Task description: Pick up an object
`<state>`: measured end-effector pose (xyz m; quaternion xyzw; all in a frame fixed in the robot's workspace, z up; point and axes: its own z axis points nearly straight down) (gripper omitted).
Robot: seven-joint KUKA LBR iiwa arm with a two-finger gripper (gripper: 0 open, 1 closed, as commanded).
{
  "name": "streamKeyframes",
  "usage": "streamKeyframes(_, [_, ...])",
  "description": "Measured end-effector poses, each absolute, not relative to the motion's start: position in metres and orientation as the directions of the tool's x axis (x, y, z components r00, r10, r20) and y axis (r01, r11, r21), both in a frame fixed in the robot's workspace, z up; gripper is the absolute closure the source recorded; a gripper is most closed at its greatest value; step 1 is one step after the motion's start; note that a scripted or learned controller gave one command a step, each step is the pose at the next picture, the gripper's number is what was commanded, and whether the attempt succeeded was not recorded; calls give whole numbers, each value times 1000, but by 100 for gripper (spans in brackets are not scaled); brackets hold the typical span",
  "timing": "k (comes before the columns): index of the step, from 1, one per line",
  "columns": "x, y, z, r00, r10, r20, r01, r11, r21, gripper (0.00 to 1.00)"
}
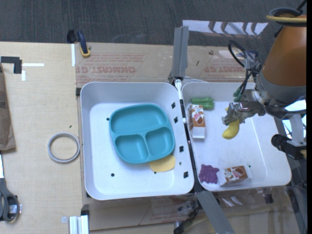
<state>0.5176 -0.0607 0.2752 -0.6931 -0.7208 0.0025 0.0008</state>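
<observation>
My gripper (233,119) hangs over the middle of the right bin (273,145), with its fingers closed on the top of a small yellow banana-shaped toy (231,130). The toy dangles from the fingertips. To its left lies a small brown and white carton (197,121). A green pod (202,102) rests behind that carton, near the bin's back wall. A purple grape bunch (208,173) and a second carton (235,175) lie near the front wall.
The left bin (92,130) holds a teal divided plate (142,133) with a flat yellow piece (164,164) poking out from under its front edge. On the wooden bench to the left lie a tape ring (64,146) and scissors (7,206).
</observation>
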Motion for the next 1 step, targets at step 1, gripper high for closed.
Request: streamKeyframes(1, [512, -57, 304, 303, 953, -5, 953, -303, -4, 100])
